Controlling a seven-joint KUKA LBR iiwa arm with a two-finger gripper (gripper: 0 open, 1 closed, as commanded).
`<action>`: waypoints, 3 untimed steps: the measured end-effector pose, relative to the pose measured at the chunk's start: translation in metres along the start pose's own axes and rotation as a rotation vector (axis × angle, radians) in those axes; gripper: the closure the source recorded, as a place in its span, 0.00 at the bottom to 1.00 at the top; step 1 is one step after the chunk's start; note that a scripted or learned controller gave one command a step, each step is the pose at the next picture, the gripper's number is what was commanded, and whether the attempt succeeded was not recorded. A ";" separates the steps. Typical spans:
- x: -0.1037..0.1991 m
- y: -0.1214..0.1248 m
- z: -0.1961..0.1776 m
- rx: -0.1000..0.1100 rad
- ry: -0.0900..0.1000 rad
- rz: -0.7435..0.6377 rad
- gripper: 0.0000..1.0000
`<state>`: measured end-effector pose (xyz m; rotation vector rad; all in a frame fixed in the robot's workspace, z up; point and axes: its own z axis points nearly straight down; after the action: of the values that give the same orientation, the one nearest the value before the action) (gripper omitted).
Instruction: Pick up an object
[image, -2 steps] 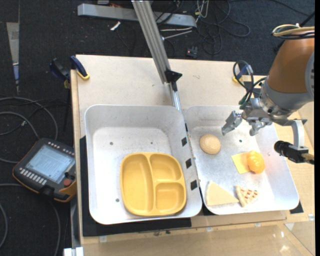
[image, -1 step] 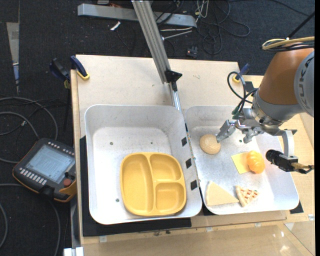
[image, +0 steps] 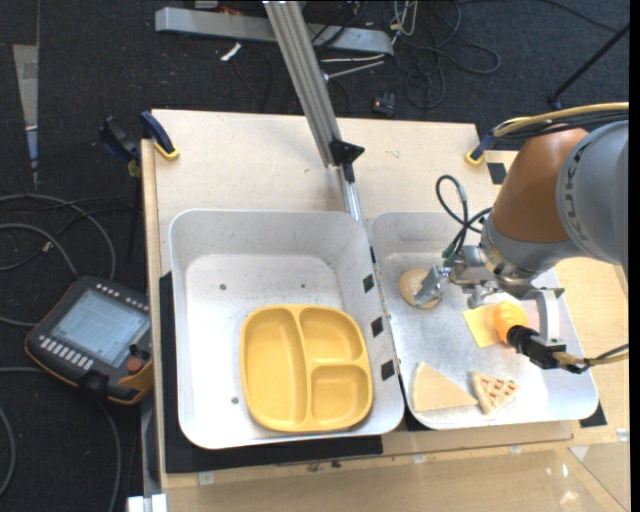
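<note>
Yellow plastic, moulded into a three-compartment tray (image: 305, 368), fills the near half of the left white bin (image: 200, 250). Right of that tray, across the divide, the right white bin (image: 400, 235) holds the rest: a small round tan cookie-like piece (image: 413, 287) nearest the tray, a yellow square slice (image: 485, 325) farther right, a pale tan wedge (image: 440, 388) and a waffle-patterned triangular piece (image: 495, 390) toward the near rim. The gripper (image: 432, 290) hangs over the round piece — whether its fingers are spread or closed cannot be told. An orange-tipped black fitting (image: 525, 340) overlaps the yellow slice.
</note>
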<state>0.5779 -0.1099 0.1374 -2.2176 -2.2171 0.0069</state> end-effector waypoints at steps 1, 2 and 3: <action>-0.001 0.002 -0.014 -0.009 -0.001 0.000 1.00; 0.010 0.004 -0.066 -0.013 -0.002 -0.004 1.00; 0.010 0.006 -0.120 -0.014 -0.002 -0.004 1.00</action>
<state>0.5843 -0.0996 0.2569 -2.2218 -2.2292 -0.0060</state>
